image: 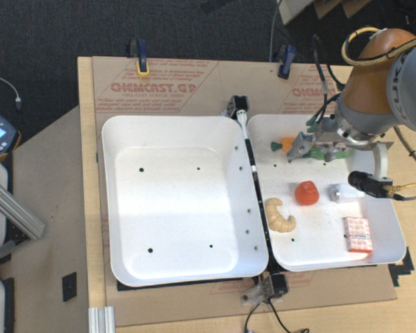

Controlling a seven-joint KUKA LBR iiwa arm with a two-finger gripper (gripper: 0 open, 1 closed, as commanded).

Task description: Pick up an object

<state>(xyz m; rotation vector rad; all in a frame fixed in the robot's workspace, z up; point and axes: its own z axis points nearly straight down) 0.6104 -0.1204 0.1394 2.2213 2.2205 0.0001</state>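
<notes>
The arm point(378, 75), grey with an orange band, is seen reaching in from the right over the far part of the right bin point(381, 252). The hand point(312, 146) is positioned low over the far left portion of that bin. Whether it is wide or narrow cannot be told, as the fingers are not resolved against the clutter beneath them. Nothing can be confirmed as held.

Directly beside the hand, a small orange and green object point(284, 144), possibly a toy carrot, is observed on the bin floor; contact between it and the hand cannot be determined. A green item point(336, 155) is partly hidden under the wrist.

Further objects are recorded in the right bin: a red rounded object point(306, 193) near the middle, a tan croissant-shaped piece point(280, 216) near the left wall, a pink and white box point(358, 234) near the right front corner, and a small pale object point(345, 193) just right of the red one. These lie apart from one another and apart from the hand.

The left bin point(118, 151) is set alongside, both bins resting on a brown board point(180, 85) clamped to the surface.
</notes>
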